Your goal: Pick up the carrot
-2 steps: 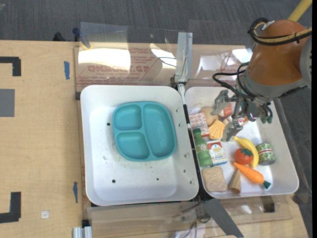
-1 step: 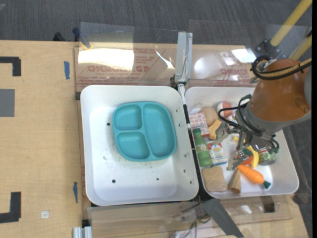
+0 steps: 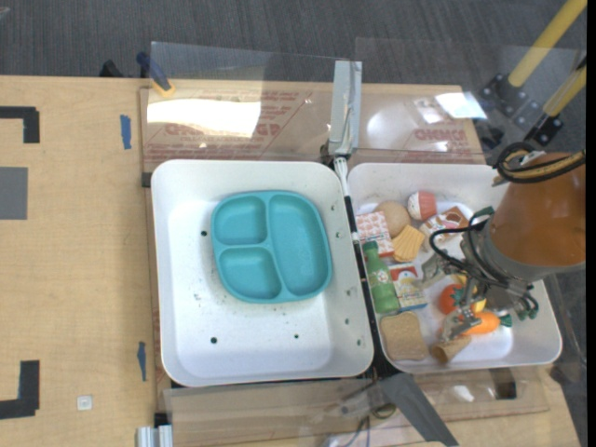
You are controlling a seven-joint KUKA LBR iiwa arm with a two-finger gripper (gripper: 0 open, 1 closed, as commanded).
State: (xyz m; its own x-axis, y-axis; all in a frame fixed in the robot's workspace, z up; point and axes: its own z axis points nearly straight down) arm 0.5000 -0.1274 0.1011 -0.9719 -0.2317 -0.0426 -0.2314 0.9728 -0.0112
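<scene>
Carrot (image 3: pixel 485 323) sits in right bin (image 3: pixel 549 343), near its front right part, lying roughly flat, orange body with a bit of green at one end. Gripper (image 3: pixel 466 313) is down in the same bin, right at the carrot: fingertips land on or just beside the carrot's left end. Contact vs. just apart: can't tell, the wrist and cabling block the view. Finger state: can't tell either, the dark finger hardware blends with clutter under it. Nothing visibly clamped between the fingers.

Around the fingers:
- red tomato-like piece (image 3: pixel 450 297) just left of them, touching or nearly so
- tan bread slice (image 3: pixel 403 335) further left, toward the bin's front
- small brown piece (image 3: pixel 447 350) just in front of them
- green carton (image 3: pixel 381 283) well left, lying along the bin's left wall
- yellow cracker-like wedge (image 3: pixel 408 242) and beige round item (image 3: pixel 395 218) behind and left of them
- red-and-white small item (image 3: pixel 425 203) further back

Arm (image 3: pixel 540 217) with the orange band comes in from the right, over the bin's right half.

Left bin (image 3: pixel 177 250) holds a teal divided plate (image 3: pixel 271 246), well apart from the fingers.
</scene>
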